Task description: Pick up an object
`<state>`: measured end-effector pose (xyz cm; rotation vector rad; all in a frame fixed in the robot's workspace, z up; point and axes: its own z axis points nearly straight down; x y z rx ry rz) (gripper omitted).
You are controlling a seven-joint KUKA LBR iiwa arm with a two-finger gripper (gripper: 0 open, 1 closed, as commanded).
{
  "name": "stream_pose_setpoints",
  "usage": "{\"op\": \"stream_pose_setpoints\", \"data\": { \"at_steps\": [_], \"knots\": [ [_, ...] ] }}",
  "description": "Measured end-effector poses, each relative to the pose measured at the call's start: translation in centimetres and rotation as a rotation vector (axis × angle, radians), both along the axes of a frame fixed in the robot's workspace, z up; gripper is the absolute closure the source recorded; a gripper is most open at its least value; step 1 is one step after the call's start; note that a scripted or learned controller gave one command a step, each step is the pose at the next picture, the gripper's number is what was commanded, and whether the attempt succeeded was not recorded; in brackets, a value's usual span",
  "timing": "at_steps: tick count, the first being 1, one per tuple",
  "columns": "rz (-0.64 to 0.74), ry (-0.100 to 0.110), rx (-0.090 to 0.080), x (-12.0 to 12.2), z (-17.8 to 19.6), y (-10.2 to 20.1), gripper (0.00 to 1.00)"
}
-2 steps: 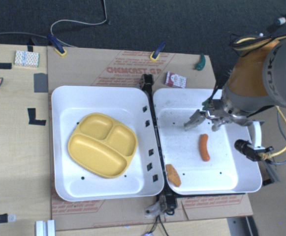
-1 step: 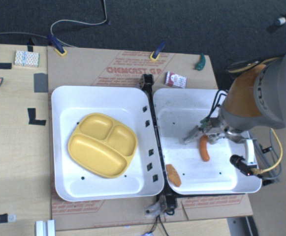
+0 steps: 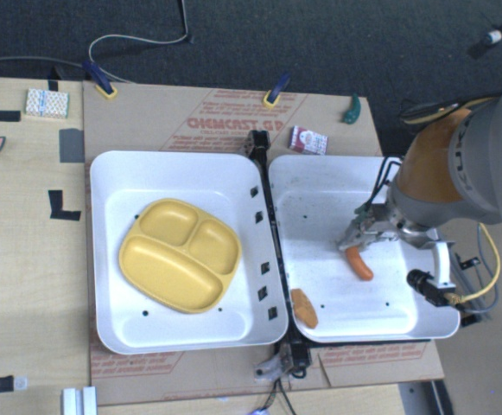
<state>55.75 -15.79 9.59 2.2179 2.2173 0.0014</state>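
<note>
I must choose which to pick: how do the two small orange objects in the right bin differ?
The sausage is redder, slimmer and lies mid-bin by the claw. The nugget is browner, stubbier and lies against the bin's left wall near the front corner. Both are small, lie flat and are slanted alike.

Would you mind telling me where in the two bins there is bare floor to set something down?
Right bin: bare along its back wall and middle-left; crowded where the gripper meets the sausage, and at the front-left corner's bread piece. Left bin: bare margins around the yellow plate.
</note>
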Motion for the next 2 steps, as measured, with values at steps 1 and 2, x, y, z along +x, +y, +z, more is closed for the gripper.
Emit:
{"op": "stream_pose_setpoints", "data": {
  "at_steps": [1,2],
  "knots": [
    [0.003,0.004,0.004,-1.1,8.8,6.7,1.00],
    [0.002,0.005,0.003,-2.7,15.6,10.8,1.00]
  ]
}}
